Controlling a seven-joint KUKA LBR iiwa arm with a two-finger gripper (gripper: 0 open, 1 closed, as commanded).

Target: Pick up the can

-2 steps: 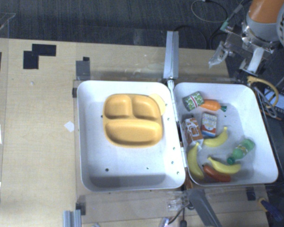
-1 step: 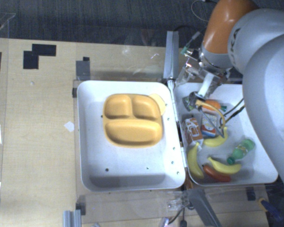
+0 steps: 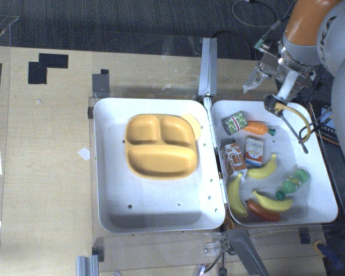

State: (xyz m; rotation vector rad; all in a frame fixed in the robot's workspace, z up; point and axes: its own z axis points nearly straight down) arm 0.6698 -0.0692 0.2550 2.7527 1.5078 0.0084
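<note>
The can (image 3: pixel 234 122) lies on its side in the right bin's (image 3: pixel 328 180) far-left corner, touching nothing, carrot (image 3: pixel 256 129) just beside it. My jaws (image 3: pixel 271 80) hover above the bin's far rim, spread apart, holding nothing.

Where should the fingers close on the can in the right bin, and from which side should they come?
Grip the can across its rounded body, midway along, coming straight down from above. It lies on its side near the bin's far left corner, tilted diagonally, so the fingers should straddle its short width. The carrot lies close on its right, so I'd keep the fingers off that end.
</note>
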